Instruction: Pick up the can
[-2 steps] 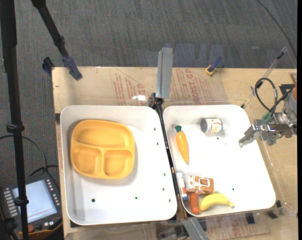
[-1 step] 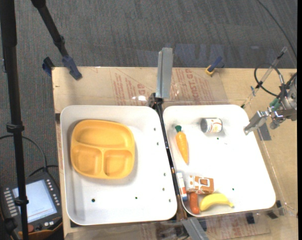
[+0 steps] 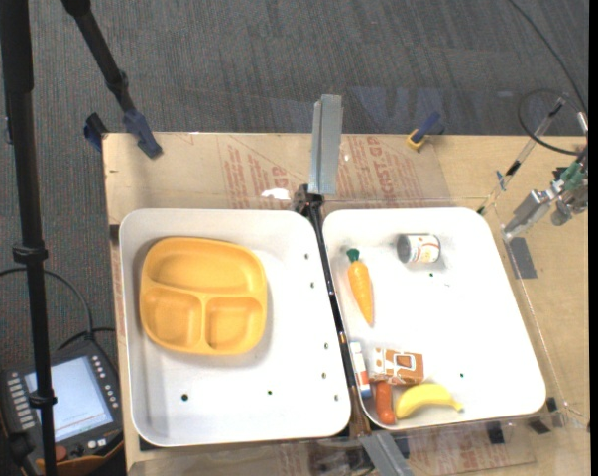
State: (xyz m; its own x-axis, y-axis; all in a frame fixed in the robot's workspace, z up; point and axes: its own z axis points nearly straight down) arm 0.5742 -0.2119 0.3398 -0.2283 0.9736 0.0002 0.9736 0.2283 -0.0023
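The can (image 3: 418,249) lies on its side near the far edge of the right bin (image 3: 497,305), apart from the toy carrot (image 3: 361,288). No grasp has begun — the approach comes first, then a descent squarely over the can.

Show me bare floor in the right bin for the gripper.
Open floor in the right white bin lies right of the small silver can and orange toy carrot. Crowded: near corner, with orange-white carton and yellow banana.
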